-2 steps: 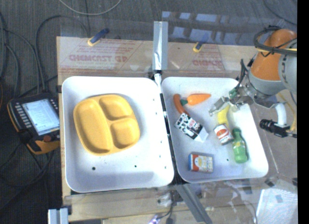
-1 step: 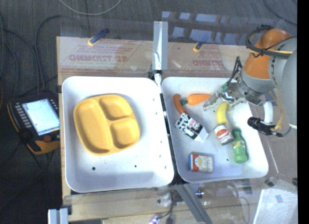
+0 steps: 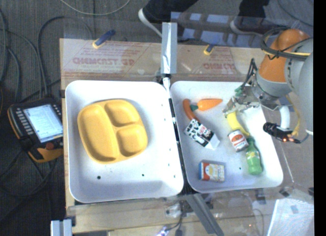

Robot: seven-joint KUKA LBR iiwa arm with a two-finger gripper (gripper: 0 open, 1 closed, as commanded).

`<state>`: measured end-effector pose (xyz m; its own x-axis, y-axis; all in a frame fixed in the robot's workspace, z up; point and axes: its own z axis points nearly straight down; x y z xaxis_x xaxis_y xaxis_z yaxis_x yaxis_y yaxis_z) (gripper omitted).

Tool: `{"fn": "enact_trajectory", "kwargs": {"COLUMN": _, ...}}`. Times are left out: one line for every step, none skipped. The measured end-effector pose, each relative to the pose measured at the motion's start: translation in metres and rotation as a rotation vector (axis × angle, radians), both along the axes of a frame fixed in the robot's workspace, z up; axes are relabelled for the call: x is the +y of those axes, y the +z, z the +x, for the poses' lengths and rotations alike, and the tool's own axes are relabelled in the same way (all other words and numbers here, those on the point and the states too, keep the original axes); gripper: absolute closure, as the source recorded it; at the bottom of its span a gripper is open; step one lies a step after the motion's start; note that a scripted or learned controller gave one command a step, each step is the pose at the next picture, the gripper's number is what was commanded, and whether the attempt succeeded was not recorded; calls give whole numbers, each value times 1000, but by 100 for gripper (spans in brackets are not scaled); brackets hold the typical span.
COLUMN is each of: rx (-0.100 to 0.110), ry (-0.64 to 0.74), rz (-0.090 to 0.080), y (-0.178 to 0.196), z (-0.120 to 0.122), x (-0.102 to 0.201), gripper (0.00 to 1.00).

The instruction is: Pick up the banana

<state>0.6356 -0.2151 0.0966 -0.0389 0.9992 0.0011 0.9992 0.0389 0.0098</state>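
The grey arm (image 3: pixel 300 77) reaches in from the right with its orange band (image 3: pixel 277 57) uppermost, the wrist angled down and leftward, so that the tool (image 3: pixel 235 106) hangs low, its metal fingers pointing left and down.

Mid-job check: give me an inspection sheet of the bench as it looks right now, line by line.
Surface: two white bins side by side, left bin and right bin.
Job's things: banana lies in the right bin, upper right part, beside the small can.
Clutter: yellow divided plate in the left bin; carrot, black-and-white carton, red box, green bottle in the right bin.
Grippers: gripper sits just above the banana's upper end; finger state unclear.
Cables: loose cables on the floor.
Surroundings: teach pendant left of the bench; a person's shoes behind it.
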Motion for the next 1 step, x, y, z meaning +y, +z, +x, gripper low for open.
{"fn": "enact_trajectory", "kwargs": {"rx": 14, "ry": -57, "rz": -2, "y": 85, "z": 22, "x": 28, "gripper": 100}}
